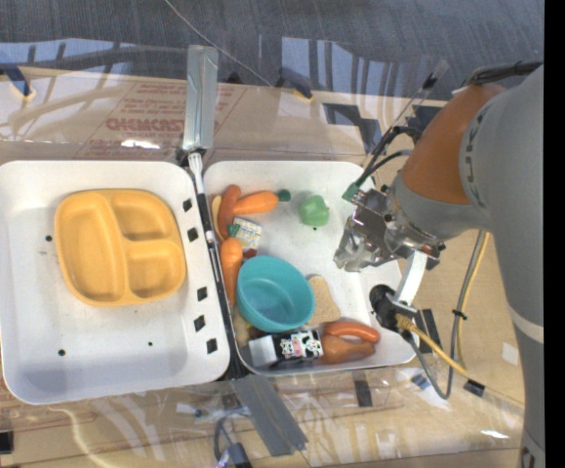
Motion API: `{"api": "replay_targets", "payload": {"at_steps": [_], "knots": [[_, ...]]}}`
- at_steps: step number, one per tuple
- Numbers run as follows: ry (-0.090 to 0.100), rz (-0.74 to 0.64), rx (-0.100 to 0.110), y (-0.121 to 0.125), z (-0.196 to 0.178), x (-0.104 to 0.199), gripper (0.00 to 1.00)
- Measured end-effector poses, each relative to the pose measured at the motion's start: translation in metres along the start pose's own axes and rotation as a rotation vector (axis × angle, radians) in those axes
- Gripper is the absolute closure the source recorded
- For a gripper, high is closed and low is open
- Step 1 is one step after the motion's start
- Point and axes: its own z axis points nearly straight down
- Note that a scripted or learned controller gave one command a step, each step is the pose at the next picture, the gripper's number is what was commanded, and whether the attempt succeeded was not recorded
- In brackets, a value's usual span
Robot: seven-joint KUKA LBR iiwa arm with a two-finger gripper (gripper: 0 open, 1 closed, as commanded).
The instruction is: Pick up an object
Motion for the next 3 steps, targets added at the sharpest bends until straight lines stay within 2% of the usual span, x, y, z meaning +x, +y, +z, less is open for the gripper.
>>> {"api": "replay_targets", "payload": {"at_steps": [1, 2, 3], "knots": [[-0.002, 0.095, 0.006, -0.026, 0.043, -0.024, 1.00], [-0.003, 0.113, 0.007, -0.017, 0.099, -0.019, 1.00], [-0.002, 0.107, 0.010, -0.016, 0.090, -0.018, 1.00]]}}
